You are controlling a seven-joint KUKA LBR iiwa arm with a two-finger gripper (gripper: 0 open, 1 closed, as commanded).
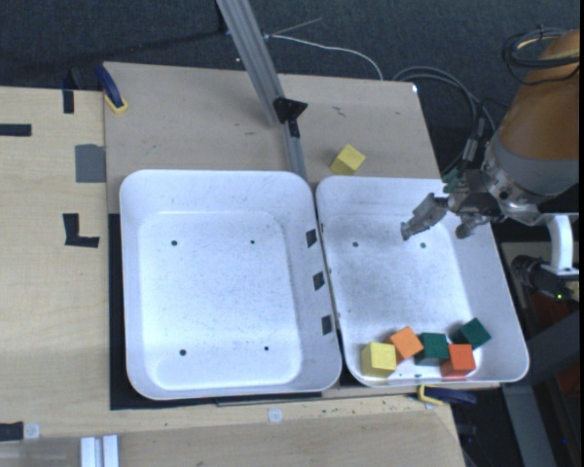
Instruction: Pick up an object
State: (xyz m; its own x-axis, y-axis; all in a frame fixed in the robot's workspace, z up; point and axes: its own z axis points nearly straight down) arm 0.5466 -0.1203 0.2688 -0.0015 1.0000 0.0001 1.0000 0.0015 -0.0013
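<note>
1. Gripper (438, 217) hung over the upper part of the right bin (370, 290), arm entering from the right.
2. Fingers (415, 224) stood apart, with nothing between them.
3. Blocks sat clustered in that bin's near corner: yellow block (379, 358), orange block (406, 341), two green blocks (434, 346), red-orange block (460, 358).
4. Another yellow cube (348, 160) lay on the tabletop (204, 134) beyond the bins.
5. Left bin (219, 280) sat alongside.

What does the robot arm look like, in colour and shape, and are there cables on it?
The arm is thick and rounded, with an orange band above a grey wrist section. Its hand is small, dark grey metal with two thin fingers. Black cables loop beside the arm, and a small green part sits near the wrist.
</note>
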